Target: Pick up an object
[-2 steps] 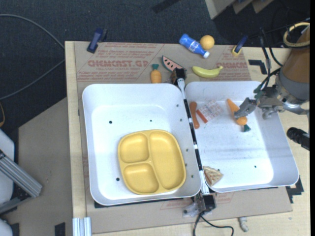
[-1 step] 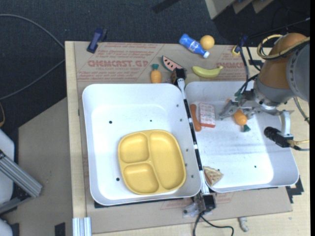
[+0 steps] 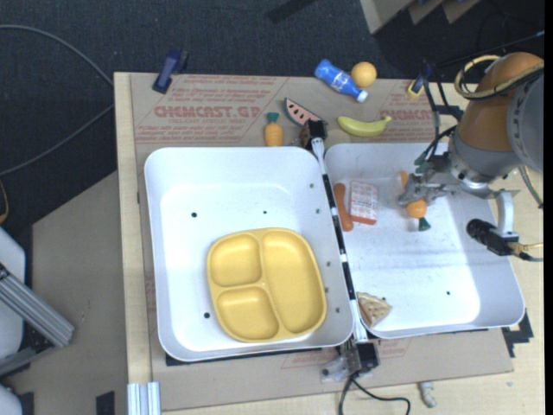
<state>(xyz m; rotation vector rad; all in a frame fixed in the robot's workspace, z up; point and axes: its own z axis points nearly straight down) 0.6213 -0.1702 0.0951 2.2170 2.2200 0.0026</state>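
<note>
Now gripper (image 3: 421, 199) low in right bin (image 3: 484, 318), far end; small orange carrot (image 3: 418, 208) directly beneath, apparently between fingers, stem pointing toward near edge.

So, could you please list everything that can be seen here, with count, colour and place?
bin: 2, white, side by side on the bench
divided plate: 1, yellow, in the left bin
packet: 1, pinkish white, right bin, near its left wall
hot dog: 1, orange-red, right bin, beside the packet
sandwich piece: 1, tan, right bin's near left corner
small orange toy: 1, orange, right bin, at the gripper
banana: 1, yellow, bench behind the bins
bottle: 1, blue and white, behind the bins
orange: 1, orange, beside the bottle
watermelon slice: 1, red, behind the bins
carrot: 1, orange, behind the left bin
gripper: 1, grey, over the right bin
</note>
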